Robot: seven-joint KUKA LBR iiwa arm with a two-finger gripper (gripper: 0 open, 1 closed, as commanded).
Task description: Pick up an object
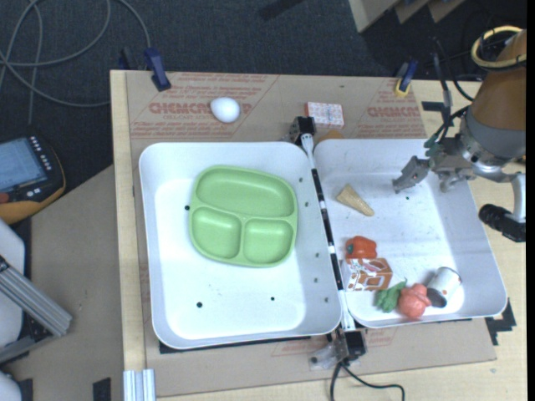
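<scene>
Dark carpet floor [217,23], looped grey cable [50,23], cardboard-topped bench [251,90], blue clamps [155,69]

The right bin [468,249] has bare floor across its middle and upper half, broken by a tan cone [355,199] near its left wall. Its lower edge is crowded: a red-orange pepper [361,246], a small house-printed card [369,274], green and red toy produce [403,299] and a white cup-like piece [444,285]. In the left bin [167,249], a green divided tray [244,215] takes the upper centre; the floor below it lies open.
</scene>
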